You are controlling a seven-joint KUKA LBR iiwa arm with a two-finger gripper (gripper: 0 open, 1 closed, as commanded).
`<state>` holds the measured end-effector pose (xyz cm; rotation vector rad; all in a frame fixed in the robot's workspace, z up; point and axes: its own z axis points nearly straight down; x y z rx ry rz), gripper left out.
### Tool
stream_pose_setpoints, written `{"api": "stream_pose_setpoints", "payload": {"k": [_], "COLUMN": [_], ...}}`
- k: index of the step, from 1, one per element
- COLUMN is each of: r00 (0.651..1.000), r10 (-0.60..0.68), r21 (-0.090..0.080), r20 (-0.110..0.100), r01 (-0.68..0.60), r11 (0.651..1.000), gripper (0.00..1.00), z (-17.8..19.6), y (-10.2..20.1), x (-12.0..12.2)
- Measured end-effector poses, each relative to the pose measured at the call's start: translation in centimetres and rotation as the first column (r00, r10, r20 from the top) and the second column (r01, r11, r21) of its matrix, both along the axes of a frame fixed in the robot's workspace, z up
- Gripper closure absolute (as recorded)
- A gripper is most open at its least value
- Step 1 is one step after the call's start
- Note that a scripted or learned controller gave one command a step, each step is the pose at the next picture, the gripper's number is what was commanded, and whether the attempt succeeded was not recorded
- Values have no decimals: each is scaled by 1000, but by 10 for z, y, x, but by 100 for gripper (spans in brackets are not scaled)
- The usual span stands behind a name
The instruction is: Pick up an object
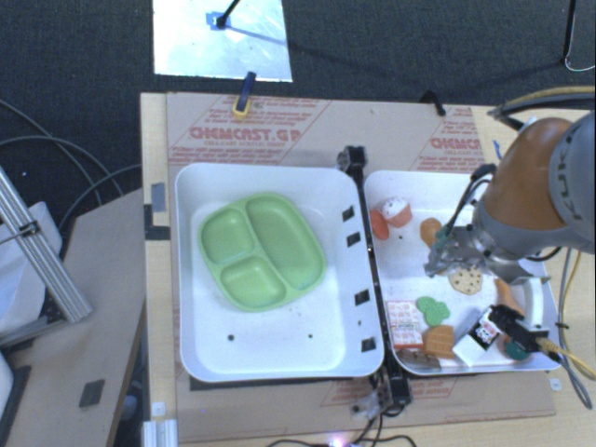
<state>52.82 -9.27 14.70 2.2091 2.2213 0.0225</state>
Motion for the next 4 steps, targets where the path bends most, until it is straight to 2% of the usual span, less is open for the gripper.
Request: {"api": "stream_pose_setpoints", "payload": {"k": [1,2,3,4], "r00": [1000,1000,1000,1000], "r10": [2,-6,8,13], "r21": [1,-7,-2,3], "r20": [3,-7,-1,0], "r01": [-2,6,-8,-13], "r11": [1000,1000,1000,1000], "gripper": [100,100,100,100], "z": [10,-63,44,151], "y": [0,9,80,204], "x": [1,-17,43,76]}}
